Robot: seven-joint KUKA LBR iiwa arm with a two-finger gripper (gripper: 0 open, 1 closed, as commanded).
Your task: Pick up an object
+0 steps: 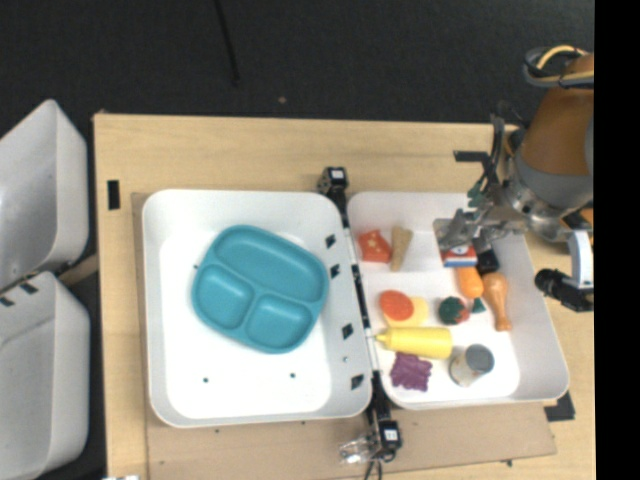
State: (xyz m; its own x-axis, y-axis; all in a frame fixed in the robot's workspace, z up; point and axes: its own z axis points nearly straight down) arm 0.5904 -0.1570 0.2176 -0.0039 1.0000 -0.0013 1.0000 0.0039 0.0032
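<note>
My gripper (458, 232) hangs over the far right part of the right bin (535, 363), reaching in from the right. Just below it, toward the front, lies a small red, white and blue box (459, 258); whether the gripper touches it I cannot tell. Around them in this bin lie a red block (375, 247), a tan cone (400, 246), an orange round piece (397, 305), a yellow bottle (415, 341), purple grapes (410, 371), a grey can (472, 361), a dark green piece (453, 310) and a carrot (496, 295).
The left bin (170, 368) holds a blue divided plate (260, 288). A black-clipped divider edge (352, 288) separates the two bins. The wooden bench (220, 148) surrounds both. White housings (35, 198) stand at the far left.
</note>
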